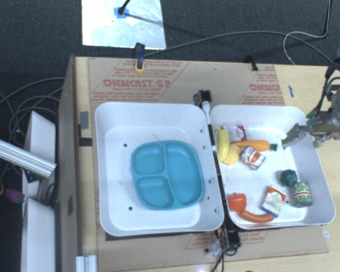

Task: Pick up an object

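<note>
The right bin [323, 177] holds several small items. A yellow banana [222, 141] and a yellow corn cob [231, 155] lie by its left wall, with an orange carrot [255, 145] and a red-and-white packet [236, 132] beside them. A small red-and-white can [253, 158] sits mid-bin. A green broccoli [288, 177], a green-labelled can [301, 194] and a small carton [273, 200] lie to the right. A red pepper [236, 201] and an orange sausage [256, 216] rest at the front. My gripper [290, 136] hovers over the bin's far right part, right of the carrot, touching nothing that I can see.
The left bin [110, 152] holds a blue divided plate [167, 173]. A black clamp [204, 98] sits where the two bins meet at the back. The grey arm [334, 123] reaches in from the right edge. Cables run across the dark floor behind the bench.
</note>
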Motion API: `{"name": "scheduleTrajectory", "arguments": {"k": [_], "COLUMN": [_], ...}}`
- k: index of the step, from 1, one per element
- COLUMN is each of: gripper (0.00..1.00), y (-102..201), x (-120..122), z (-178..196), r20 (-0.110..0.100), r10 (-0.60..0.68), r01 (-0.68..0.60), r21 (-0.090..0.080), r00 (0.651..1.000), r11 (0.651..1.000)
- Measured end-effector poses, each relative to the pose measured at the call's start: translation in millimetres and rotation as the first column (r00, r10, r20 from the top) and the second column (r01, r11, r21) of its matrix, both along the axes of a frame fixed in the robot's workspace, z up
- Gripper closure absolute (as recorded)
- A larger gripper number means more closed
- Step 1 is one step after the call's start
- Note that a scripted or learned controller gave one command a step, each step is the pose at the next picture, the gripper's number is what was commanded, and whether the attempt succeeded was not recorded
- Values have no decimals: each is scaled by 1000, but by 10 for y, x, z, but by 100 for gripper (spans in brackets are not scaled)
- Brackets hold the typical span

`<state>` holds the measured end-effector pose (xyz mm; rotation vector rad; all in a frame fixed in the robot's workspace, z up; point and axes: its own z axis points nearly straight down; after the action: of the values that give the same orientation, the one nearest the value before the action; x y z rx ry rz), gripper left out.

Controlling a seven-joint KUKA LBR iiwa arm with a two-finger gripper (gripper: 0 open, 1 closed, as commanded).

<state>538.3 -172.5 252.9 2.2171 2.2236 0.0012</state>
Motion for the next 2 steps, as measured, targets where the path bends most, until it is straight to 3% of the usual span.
{"name": "scheduleTrajectory", "arguments": {"k": [1, 2], "gripper": [0, 0], "y": [-301, -257], "x": [-328, 128], "z": [-943, -1597], "r20": [-2, -2], "r10": [-2, 0], "r01": [2, 0], "r21": [0, 1], "r00": [1000, 1000], "r11": [1000, 1000]}}
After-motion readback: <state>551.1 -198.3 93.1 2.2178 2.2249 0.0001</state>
